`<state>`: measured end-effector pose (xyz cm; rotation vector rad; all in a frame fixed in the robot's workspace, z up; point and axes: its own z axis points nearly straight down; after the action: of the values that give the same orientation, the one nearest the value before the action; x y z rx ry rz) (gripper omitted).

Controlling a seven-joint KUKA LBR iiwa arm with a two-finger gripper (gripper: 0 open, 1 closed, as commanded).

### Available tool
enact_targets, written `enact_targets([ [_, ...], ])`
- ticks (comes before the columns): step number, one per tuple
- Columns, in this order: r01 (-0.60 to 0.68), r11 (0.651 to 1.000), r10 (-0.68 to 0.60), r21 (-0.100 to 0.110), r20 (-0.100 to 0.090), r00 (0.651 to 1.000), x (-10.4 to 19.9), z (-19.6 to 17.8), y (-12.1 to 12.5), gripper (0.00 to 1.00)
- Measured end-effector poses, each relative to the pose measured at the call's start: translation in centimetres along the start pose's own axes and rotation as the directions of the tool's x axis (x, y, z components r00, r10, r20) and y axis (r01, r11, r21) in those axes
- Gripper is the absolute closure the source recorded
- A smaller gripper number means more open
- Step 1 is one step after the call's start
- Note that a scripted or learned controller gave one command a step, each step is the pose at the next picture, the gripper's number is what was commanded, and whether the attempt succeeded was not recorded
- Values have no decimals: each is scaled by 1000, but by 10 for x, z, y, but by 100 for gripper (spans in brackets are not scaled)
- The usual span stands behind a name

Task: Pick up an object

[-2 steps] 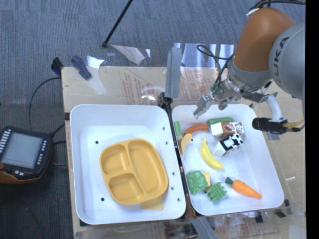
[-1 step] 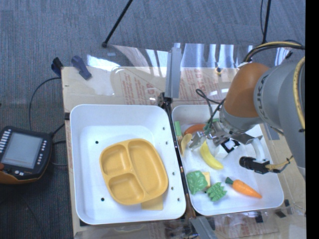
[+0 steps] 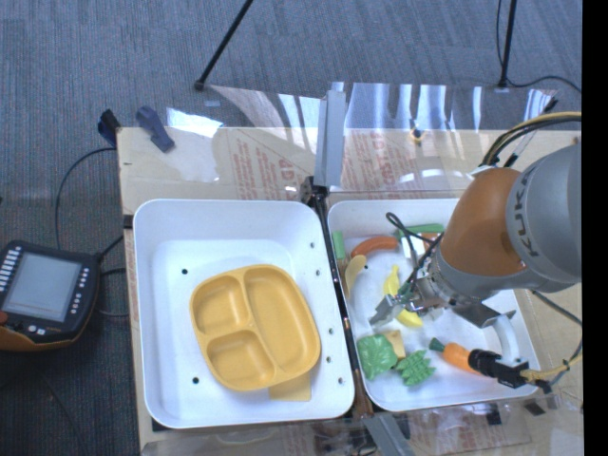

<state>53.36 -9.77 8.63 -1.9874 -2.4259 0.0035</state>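
In the right bin (image 3: 494,399), my gripper (image 3: 388,309) hangs low over a pile of toy food, just left of the bin's middle. A yellow piece (image 3: 410,318) lies right beside its tip and another yellow strip (image 3: 392,280) sits just above it; whether either one is gripped cannot be made out. Below the gripper lie a green leafy toy (image 3: 376,355), a tan piece (image 3: 395,343) and a second green toy (image 3: 416,370). An orange carrot (image 3: 456,354) lies to the lower right. The arm's orange band (image 3: 480,231) covers the bin's right half.
An orange sausage shape (image 3: 372,245), a green bean (image 3: 427,228), a green stick (image 3: 338,246) and a pale slice (image 3: 353,272) lie in the right bin's upper left. The left bin (image 3: 161,245) holds a yellow divided plate (image 3: 255,326). A tablet (image 3: 43,293) sits off the bench at left.
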Motion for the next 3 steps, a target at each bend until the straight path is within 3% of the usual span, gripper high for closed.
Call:
enact_targets([
  [1, 177, 984, -177, -8, 4, 984, 51, -103, -34, 0],
  [2, -78, 997, 78, -1, 1, 997, 25, -99, -27, 0],
  [3, -79, 997, 79, 2, -1, 997, 25, -108, -27, 100],
])
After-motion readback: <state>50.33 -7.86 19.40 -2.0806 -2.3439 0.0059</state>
